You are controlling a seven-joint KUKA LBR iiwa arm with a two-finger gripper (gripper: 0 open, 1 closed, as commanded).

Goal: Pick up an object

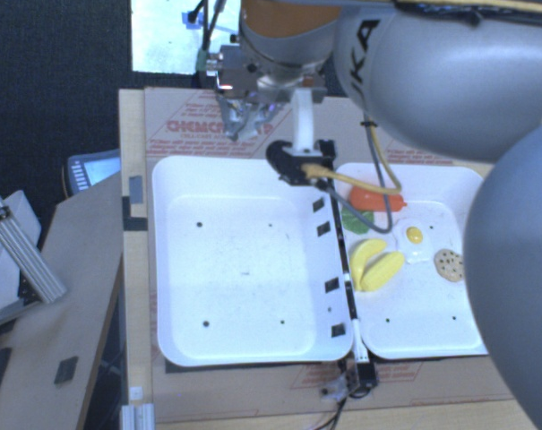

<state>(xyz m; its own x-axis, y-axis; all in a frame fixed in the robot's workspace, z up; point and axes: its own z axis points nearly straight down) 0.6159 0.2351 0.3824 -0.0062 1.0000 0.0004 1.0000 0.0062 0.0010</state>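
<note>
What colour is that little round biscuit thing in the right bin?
The cookie is tan with dark specks, seen in the camera view.

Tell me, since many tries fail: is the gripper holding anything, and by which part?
Nothing shows between the fingers of the gripper, which hangs above the cardboard behind the left bin. The banana and cookie lie in the right bin.

Bench (136, 240) with printed cardboard sheet (190, 128), left white bin (244, 267) and right white bin (432, 330) side by side
</note>
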